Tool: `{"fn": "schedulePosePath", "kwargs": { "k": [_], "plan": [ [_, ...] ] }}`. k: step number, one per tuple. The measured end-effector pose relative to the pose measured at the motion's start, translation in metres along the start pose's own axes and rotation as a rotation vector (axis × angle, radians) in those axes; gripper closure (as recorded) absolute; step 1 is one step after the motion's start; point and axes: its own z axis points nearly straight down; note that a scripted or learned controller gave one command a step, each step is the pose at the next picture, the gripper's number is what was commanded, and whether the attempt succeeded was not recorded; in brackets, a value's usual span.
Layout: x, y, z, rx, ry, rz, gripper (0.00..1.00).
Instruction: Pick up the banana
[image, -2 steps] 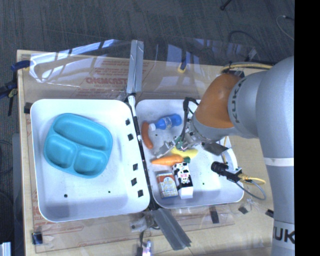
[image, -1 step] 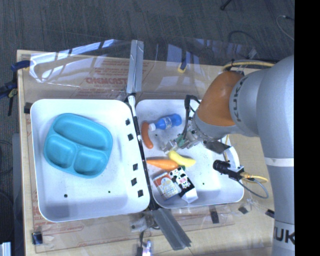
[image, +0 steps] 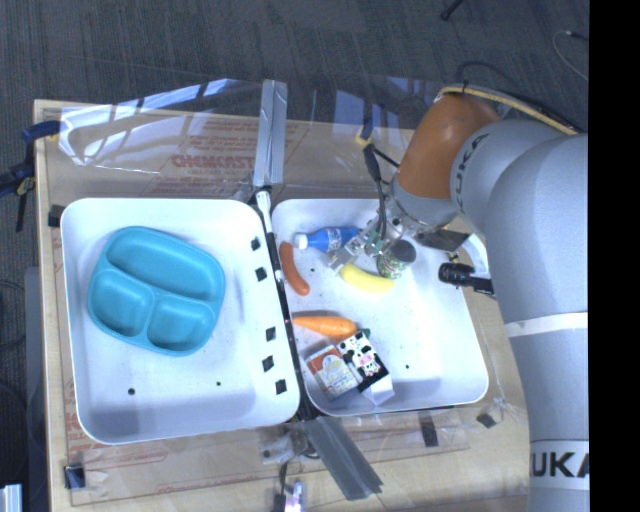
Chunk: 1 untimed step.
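A yellow banana (image: 367, 280) lies in the right bin (image: 445, 350), in its upper middle part. My gripper (image: 378, 250) is right at the banana's upper edge, reaching down from the orange-banded wrist. The arm's wrist hides how the gripper meets the banana, so I cannot tell whether the banana is between them.
In the right bin also lie a blue bottle (image: 325, 239), a sausage (image: 293, 268), a carrot (image: 323, 325) and a black-and-white carton (image: 355, 365). A green-lidded jar (image: 396, 260) sits beside the banana. The left bin (image: 100, 380) holds a blue divided plate (image: 155, 289).
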Motion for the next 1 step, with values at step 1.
{"fn": "schedulePosePath", "kwargs": {
  "k": [1],
  "plan": [
    [-0.0088,-0.0011,-0.0674,-0.027,-0.025,0.255,1.00]
  ]
}}
